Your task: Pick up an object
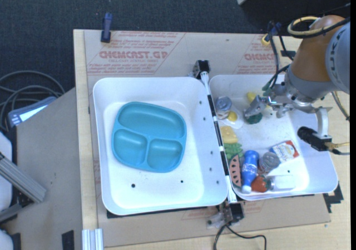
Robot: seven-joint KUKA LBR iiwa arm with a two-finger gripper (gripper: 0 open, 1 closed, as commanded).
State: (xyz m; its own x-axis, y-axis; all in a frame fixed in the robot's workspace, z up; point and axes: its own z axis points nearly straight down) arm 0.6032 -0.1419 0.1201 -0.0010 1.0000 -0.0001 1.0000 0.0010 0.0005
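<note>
the gripper (257,111) hangs low in the right bin (317,179), toward its 11 o'clock corner; whether it is clenched or released cannot be told. at the bin's 7 o'clock lie a blue bottle (250,164), a watermelon slice toy (236,169) and a red-and-white packet (284,151). a blue divided plate (149,137) sits in the left bin (105,96).

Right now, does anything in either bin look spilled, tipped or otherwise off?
Nothing looks damaged or spilled. The right bin holds a jumble of small items crowded toward its left and near edge, with a blue bottle lying on its side. The blue divided tray lies flat in the left bin.
</note>
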